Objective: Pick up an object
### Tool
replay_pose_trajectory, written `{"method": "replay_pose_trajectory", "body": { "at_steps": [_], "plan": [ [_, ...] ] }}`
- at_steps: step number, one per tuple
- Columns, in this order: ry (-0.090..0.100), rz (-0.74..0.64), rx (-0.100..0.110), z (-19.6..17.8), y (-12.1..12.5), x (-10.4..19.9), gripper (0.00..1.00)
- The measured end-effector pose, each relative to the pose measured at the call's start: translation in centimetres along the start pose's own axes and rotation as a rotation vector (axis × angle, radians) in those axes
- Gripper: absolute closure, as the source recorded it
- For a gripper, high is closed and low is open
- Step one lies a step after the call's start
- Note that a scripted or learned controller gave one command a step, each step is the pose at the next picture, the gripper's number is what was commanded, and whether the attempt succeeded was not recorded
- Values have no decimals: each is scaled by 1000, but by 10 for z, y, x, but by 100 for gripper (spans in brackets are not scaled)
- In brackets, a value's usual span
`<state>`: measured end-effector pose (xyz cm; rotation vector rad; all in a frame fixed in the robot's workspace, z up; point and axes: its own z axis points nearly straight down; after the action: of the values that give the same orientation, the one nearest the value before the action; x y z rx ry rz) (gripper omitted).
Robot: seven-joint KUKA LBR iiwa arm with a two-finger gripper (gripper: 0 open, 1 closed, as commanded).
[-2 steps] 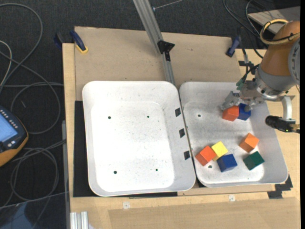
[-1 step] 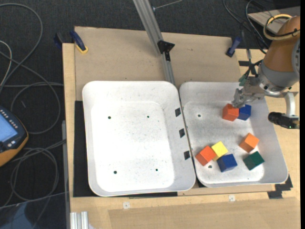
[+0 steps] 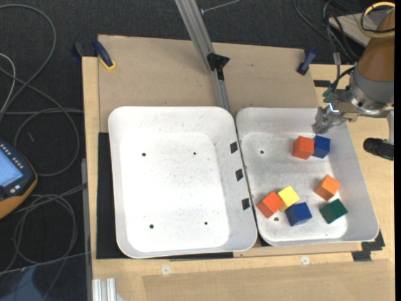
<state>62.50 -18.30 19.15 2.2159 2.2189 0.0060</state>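
Several small cubes lie in the right bin [image 3: 357, 187]. An orange cube [image 3: 303, 147] and a blue cube [image 3: 321, 147] touch each other near the bin's far side. Toward the front sit an orange cube [image 3: 272, 204], a yellow cube [image 3: 289, 196] and a blue cube [image 3: 299, 213] in a cluster. Another orange cube [image 3: 327, 187] and a green cube [image 3: 333, 211] lie to their right. My gripper [image 3: 323, 122] hangs just above and behind the far blue cube, with nothing visibly between its fingers.
The left bin [image 3: 125, 187] stands beside the right one, with black clips [image 3: 239, 174] along the seam. A metal pole [image 3: 200, 36] slants up from the bench's back. Blue clamps [image 3: 103, 54] hold the board's far corners. Cables lie on the floor at left.
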Motion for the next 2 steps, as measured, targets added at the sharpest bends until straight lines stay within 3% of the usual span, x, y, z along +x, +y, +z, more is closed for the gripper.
{"method": "replay_pose_trajectory", "body": {
  "at_steps": [1, 2],
  "plan": [
    [-2, 0, -3, -66, 1, 0, 100],
    [0, 0, 0, -104, 2, 0, 100]
  ]
}}
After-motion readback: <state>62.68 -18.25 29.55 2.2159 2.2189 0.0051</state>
